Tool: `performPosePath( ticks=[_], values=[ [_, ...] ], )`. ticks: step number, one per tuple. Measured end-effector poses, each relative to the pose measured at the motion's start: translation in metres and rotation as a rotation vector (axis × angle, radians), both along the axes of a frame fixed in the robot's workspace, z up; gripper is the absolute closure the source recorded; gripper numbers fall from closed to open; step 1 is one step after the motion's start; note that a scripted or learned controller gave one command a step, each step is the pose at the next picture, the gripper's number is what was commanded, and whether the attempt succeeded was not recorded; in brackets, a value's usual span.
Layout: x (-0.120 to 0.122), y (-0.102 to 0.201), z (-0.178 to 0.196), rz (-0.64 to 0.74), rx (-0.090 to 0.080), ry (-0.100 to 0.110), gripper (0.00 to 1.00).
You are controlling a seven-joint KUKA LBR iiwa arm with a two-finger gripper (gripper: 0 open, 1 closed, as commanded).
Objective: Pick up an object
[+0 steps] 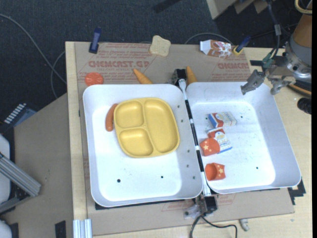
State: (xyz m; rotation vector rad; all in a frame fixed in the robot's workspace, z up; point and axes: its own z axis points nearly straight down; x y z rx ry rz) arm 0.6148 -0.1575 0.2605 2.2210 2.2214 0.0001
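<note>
Small carton [221, 118], two red pieces [209, 146] [215, 171] lying loose, right bin's [267, 133] left side.

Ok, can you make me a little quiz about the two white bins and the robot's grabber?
1. True or false: the yellow divided plate lies in the left bin.
2. What lies along the plate's left side? A) sausage B) spoon C) cup
3. Fill in: the gripper hovers over the right bin's ______ corner, far or near.

Key: 1 true. 2 A, the sausage. 3 far; its fingers are spread, holding nothing.
</note>
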Motion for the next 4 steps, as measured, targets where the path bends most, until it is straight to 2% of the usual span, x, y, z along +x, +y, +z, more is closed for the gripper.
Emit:
performPosePath(
  ticks=[1, 2, 3, 4],
  values=[
    [-0.020, 0.049, -0.143, 0.001, 0.002, 0.005, 0.00],
    [-0.121, 0.042, -0.171, -0.002, 0.001, 0.004, 0.00],
    [-0.063, 0.056, -0.173, -0.004, -0.007, -0.009, 0.00],
    [-0.062, 0.059, -0.164, -0.001, -0.003, -0.009, 1.00]
  ],
)
